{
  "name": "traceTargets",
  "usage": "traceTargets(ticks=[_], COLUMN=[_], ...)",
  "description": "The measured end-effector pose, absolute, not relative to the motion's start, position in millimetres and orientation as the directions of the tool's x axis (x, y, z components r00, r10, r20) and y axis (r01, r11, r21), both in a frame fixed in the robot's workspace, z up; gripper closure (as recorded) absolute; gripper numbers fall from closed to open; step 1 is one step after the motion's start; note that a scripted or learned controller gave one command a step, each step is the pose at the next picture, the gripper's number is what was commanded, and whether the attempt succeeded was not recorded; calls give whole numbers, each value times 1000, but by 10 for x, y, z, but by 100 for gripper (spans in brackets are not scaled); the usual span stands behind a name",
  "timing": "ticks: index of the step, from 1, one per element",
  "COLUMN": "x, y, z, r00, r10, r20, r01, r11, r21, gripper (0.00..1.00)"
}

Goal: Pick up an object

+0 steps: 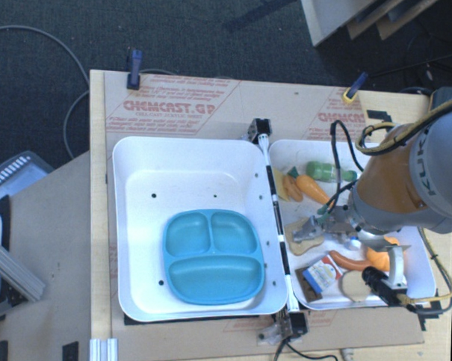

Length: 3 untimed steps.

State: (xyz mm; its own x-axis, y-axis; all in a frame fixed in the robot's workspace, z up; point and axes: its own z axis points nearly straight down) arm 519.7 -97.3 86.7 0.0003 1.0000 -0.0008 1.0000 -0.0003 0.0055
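1. The grey arm [405, 184] with its orange band is reaching in from the right of the frame and hanging over the right bin [287, 152], covering much of that bin's middle
2. The tool [307, 232] is sitting low in the right bin, close to the divider between the two bins, at centre right of the frame; whether it is released or clenched, I cannot tell, and nothing is showing plainly in its grasp
3. Just above the tool, an orange carrot-shaped piece [309, 187] and a green piece [321, 170] are lying near the bin's upper wall
4. Below the tool, a small printed packet [317, 277], a reddish sausage-shaped piece [342, 259] and an orange piece [377, 258] are lying toward the lower right of the frame
5. The left bin [137, 165] is holding a blue divided plate [211, 256], lying flat in its lower half
6. Both bins are resting on a brown tabletop [177, 106] printed with red lettering
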Motion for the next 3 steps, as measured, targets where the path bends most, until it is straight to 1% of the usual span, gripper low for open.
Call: traceTargets(ticks=[1,2,3], x=[5621,6217,6216], y=[-919,-1029,-1020], z=[869,869,969], r00=[0,0,-2], r10=[1000,1000,1000], r20=[-1,-1,0], r01=[1000,1000,1000], r11=[0,0,2], r21=[6,6,4], gripper=[0,0,100])
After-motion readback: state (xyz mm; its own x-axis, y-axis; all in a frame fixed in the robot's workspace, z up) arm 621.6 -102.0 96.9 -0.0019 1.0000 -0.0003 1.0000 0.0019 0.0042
